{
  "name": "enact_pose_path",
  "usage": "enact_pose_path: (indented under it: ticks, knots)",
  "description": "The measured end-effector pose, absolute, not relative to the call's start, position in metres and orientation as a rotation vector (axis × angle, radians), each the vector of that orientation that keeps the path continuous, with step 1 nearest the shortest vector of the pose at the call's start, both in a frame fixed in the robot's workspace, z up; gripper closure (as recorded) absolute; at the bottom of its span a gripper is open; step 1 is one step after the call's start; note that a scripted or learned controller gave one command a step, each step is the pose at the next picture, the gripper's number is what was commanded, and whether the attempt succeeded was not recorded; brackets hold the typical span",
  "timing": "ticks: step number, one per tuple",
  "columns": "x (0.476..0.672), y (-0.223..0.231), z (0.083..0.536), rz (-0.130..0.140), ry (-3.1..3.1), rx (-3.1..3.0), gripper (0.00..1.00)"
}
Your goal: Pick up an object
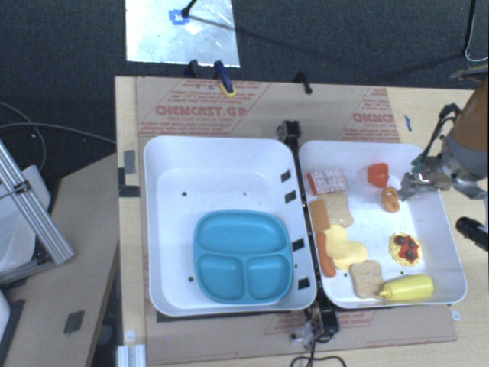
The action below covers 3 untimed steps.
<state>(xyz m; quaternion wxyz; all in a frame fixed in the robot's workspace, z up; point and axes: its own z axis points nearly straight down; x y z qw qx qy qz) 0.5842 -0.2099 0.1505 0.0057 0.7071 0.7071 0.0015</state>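
Nearest the lens, at the six o'clock rim of the right bin [457,270], lies a yellow mustard bottle [405,287] on its side, with a slice of toast [367,278] touching its nine o'clock end.

Up at the bin's two o'clock corner, the gripper [410,183] reaches in from the right on the grey arm [466,147]; whether its fingers are apart or closed I cannot tell, and nothing is seen held in them. Just at its nine o'clock side sits a small orange ring-shaped pastry [390,199], close to the fingertips. At eleven o'clock from that ring lies a red pepper-like piece [377,175]. Toward six o'clock from the gripper rests a little pizza round [405,248] with red topping.

Farther out, along the bin's nine o'clock wall: a pink wafer [328,180] at the top, below it a pale cracker [338,209], a sausage [322,235] lying lengthwise, and a yellow cheese piece [344,248].

The left bin [172,174] holds a blue divided plate [243,254] toward its five o'clock part.
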Motion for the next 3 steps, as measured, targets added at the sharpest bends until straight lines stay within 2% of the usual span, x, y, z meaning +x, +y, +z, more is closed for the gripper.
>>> enact_pose_path:
  ticks: [1,2,3]
  knots:
    - [0.617,-0.181,0.081,0.002,2.230,2.213,1.00]
    - [0.512,-0.154,0.084,-0.004,2.226,2.228,1.00]
    - [0.548,-0.165,0.085,0.003,2.223,2.214,1.00]
